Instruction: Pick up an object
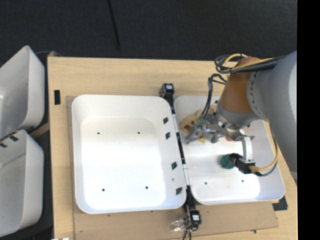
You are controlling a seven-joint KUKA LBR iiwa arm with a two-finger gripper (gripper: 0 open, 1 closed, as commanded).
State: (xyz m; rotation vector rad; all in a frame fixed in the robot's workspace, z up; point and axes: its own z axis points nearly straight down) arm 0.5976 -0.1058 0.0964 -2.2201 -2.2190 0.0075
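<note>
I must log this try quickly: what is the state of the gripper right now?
Gripper: low in the right bin, over small objects; open or shut cannot be told.

Bins (120,151) and (225,186): smooth white plastic, slight sheen. Bench (130,76): pale matt wood-look board. Arm (272,91): smooth grey casing, orange band (235,91) satin. Green object (229,161): glossy.

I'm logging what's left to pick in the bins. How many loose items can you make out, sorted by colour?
Green item, right bin: 1
Yellow-tan item, right bin, partly hidden under the hand: 1
Small red item, beside the hand: 1
Total: 3, as far as can be seen; the arm hides part of the right bin, so more may lie beneath it.
</note>
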